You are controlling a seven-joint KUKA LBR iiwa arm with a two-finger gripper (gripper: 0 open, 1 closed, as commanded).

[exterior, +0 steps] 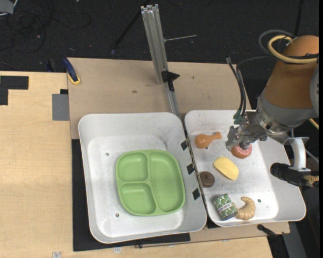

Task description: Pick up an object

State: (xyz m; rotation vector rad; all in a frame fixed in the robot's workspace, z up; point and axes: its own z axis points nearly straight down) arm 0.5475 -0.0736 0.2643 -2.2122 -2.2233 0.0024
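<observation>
No readable brand or writing anywhere; the small green packet (223, 205) has a white-speckled print, too small to read. Left side: pale wood-grain board (27, 165) with dark notches, then a plain brown bench (118, 85), black floor with cables behind. An aluminium post (156, 42) stands at the back between the bins. Left bin (97, 128), shallow white plastic with rounded corners, holds a glossy light-green divided plate (149, 183) with three compartments. Right bin (199, 122), same type, touching it along the middle: orange-brown drumstick-shaped toy (207, 140) near the back left, dark brown round piece (206, 179), smooth yellow oval (226, 168) mid-bin, green packet at the front with a tan croissant-shaped toy (246, 208) just beside it. Gripper (241, 143) is low over a pink-red round object (241, 151), right at it; cannot tell how the gripper stands or whether it grips. Grey arm with orange band (293, 85) comes in from the right.
</observation>
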